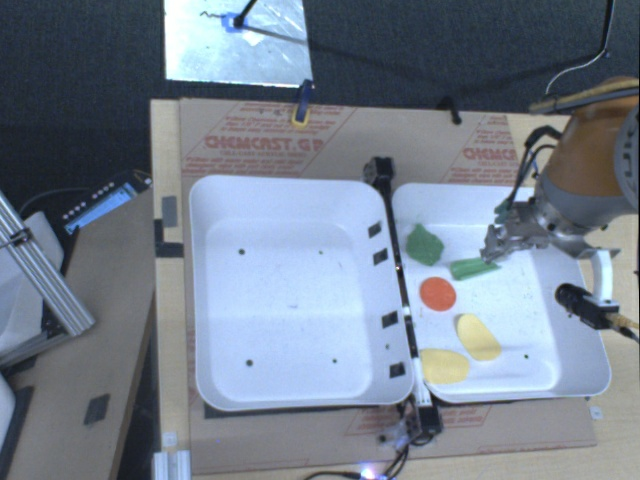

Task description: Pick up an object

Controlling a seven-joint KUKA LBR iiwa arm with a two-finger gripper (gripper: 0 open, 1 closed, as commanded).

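In right bin (575,368) — fingers (493,251) touching green bar (474,267)

The left bin (290,298) offers open floor from wall to wall. In the right bin (560,368), five pieces crowd the left half: a green lump (425,245), a green stick (474,267), a red disc (437,293) and two yellow pieces (478,336) (444,366). The arm (590,168) overhangs the right bin's upper right corner; its lower right floor is open.

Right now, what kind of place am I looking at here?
Probably a robotics lab test bench, not a home or shop. A grey-and-orange robot arm reaches over two shallow white bins on a board, its gripper above small toy-like pieces such as a green bar and an orange disc.
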